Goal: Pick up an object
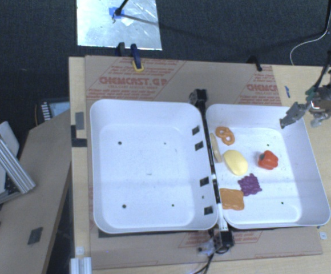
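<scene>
Two shallow white bins sit side by side on a bench covered with printed cardboard. The left bin (pixel 148 164) has only its bare floor showing, while the right bin (pixel 302 170) holds a small cluster of toy food. Nearest the far-left corner of that bin lies an orange pretzel (pixel 225 135); just nearer than it sits a yellow lemon-like piece (pixel 235 162), with a slim pale stick (pixel 216 147) lying along the divider beside them. A purple bunch of grapes (pixel 249 184) rests near the lemon, and an orange slab (pixel 231 198) lies just left of and nearer than the grapes. A red pepper-like piece (pixel 268 160) stands apart to the right, around the middle of the bin. The gripper (pixel 294 114) reaches in from the right and hovers at the far-right corner of the right bin, over its rim, well apart from every item; nothing sits between its fingers, though whether they are spread or closed cannot be made out from this angle.
</scene>
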Robot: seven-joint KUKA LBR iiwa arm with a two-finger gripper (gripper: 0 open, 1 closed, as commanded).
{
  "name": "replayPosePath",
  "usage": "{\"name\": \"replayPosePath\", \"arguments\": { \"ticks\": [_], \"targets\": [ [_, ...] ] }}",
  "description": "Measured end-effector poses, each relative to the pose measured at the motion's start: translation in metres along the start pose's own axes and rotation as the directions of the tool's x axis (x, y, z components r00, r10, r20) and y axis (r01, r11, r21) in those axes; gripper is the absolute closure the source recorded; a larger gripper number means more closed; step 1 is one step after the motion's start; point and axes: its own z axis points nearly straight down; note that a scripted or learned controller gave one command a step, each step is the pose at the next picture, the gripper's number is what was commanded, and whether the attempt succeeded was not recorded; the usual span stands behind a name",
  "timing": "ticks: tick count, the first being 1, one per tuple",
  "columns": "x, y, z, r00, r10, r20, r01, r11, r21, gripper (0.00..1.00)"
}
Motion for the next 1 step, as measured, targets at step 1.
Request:
{"name": "replayPosePath", "arguments": {
  "ticks": [1],
  "targets": [
    [0.0139, -0.0412, 0.1564, 1.0, 0.002, -0.006, -0.002, 1.0, 0.017, 0.0]
  ]
}}
